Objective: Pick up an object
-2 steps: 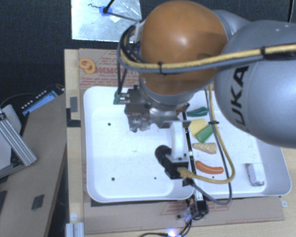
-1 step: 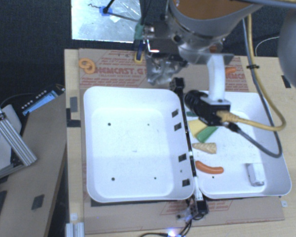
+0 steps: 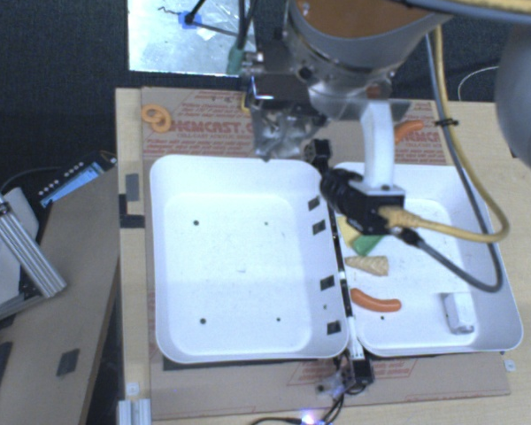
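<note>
We see the bench (image 3: pixel 71 264), tan, carrying a printed cardboard sheet (image 3: pixel 203 122) on which two shallow white bins, left (image 3: pixel 239 255) and right (image 3: pixel 478 326), sit touching. A pretzel-shaped ring (image 3: pixel 157 116) lies on the sheet's far-left corner.

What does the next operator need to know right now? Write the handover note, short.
Claw: above the far edge of the left bin; cannot tell if it is open or shut, nothing seen in it.
Right bin: hot dog, cone-shaped piece, green piece partly under the black fitting, small white block.
Done: no object picked.
Left: move to the right bin, grasp one, lift.
</note>
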`<state>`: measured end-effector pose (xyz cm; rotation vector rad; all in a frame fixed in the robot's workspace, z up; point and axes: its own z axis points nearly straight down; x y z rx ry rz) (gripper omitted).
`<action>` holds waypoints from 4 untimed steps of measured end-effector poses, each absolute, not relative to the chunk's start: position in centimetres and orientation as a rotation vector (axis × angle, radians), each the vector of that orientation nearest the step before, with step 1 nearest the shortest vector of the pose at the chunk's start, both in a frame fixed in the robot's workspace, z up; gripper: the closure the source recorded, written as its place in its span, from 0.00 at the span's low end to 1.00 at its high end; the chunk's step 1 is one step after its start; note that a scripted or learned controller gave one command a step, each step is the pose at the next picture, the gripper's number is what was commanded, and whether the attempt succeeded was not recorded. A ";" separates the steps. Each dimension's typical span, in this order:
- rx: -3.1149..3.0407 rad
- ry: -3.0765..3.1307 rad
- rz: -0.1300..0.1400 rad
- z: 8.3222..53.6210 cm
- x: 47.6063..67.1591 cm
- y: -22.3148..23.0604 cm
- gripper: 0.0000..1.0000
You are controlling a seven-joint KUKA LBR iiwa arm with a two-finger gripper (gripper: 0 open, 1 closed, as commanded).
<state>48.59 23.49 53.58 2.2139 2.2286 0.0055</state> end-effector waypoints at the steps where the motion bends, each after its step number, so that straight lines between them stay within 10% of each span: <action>1: 2.215 2.228 0.003 53.5 48.6 23.4 0.00; 2: 2.212 2.230 0.007 54.6 48.7 23.5 1.00; 3: 2.229 2.212 -0.001 53.4 48.7 14.2 1.00; 4: 2.213 2.233 -0.005 46.4 48.6 20.9 1.00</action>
